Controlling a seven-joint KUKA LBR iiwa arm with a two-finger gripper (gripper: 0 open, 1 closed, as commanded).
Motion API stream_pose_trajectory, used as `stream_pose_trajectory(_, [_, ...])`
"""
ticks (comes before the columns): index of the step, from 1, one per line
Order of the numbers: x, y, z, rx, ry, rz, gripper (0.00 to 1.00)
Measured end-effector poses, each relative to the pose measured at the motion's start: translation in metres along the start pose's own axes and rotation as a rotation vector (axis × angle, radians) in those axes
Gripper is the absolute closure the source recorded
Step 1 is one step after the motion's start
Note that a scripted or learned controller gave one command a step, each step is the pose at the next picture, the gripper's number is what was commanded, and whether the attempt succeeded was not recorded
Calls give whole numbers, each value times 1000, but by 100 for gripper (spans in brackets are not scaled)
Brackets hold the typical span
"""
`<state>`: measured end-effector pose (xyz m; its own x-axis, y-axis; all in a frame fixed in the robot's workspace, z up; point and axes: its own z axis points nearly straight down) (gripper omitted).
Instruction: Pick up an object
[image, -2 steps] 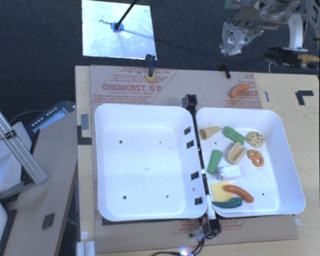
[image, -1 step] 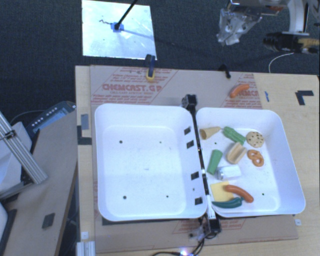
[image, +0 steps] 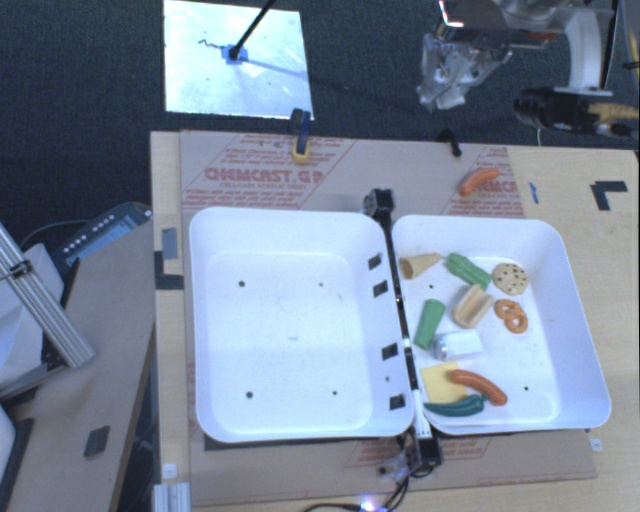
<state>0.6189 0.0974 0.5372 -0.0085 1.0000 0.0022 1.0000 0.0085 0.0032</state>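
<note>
The right bin (image: 575, 300) holds several toy food items: a cone (image: 420, 265), a green ridged piece (image: 467, 270), a cookie (image: 509, 277), a pretzel (image: 511, 316), a bread roll (image: 470, 306), a green cylinder (image: 430, 323), a white block (image: 460, 345), a yellow cheese slice (image: 440, 379), an orange sausage (image: 478, 386) and a dark green pod (image: 456, 406). My gripper (image: 447, 80) hangs high at the top of the view, well beyond the bins' far edge, with nothing visible in it.
The left bin (image: 290, 320) sits beside the right one, with a black divider (image: 395, 310) between them. An orange sausage (image: 479, 181) lies on the bench behind the right bin. A yellow and blue clip (image: 300, 135) stands at the back.
</note>
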Motion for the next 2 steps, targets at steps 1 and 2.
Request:
stream_pose_trajectory(1, [43,-121,1,3,2,-4,100])
stream_pose_trajectory(2, [55,-85,2,0,-2,2,100])
